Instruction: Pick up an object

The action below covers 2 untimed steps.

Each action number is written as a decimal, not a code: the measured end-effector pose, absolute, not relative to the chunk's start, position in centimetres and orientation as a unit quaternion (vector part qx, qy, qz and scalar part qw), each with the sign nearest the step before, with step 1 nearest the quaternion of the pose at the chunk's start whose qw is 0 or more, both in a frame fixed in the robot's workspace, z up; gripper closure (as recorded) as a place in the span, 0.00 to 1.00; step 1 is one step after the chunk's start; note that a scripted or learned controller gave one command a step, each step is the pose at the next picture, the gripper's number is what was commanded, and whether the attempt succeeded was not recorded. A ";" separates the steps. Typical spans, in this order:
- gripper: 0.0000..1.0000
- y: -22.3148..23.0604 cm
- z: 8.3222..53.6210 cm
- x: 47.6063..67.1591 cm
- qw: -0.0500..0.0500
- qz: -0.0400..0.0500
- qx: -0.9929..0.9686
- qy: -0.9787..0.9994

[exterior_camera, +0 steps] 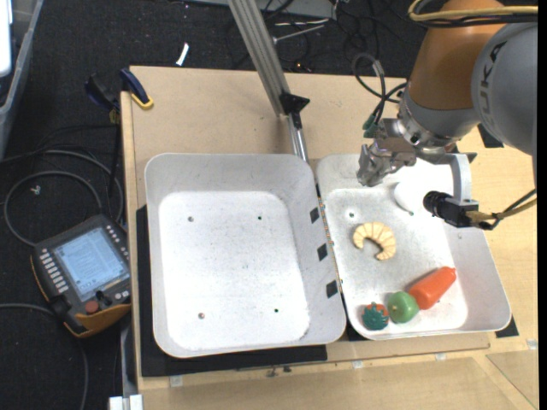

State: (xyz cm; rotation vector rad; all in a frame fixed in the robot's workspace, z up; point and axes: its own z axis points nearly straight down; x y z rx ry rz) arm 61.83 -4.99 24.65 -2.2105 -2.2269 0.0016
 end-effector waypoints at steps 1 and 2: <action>1.00 0.6 23.3 60.4 0.002 0.000 -0.704 -0.710; 1.00 5.6 22.3 58.5 0.002 0.001 -0.704 -0.710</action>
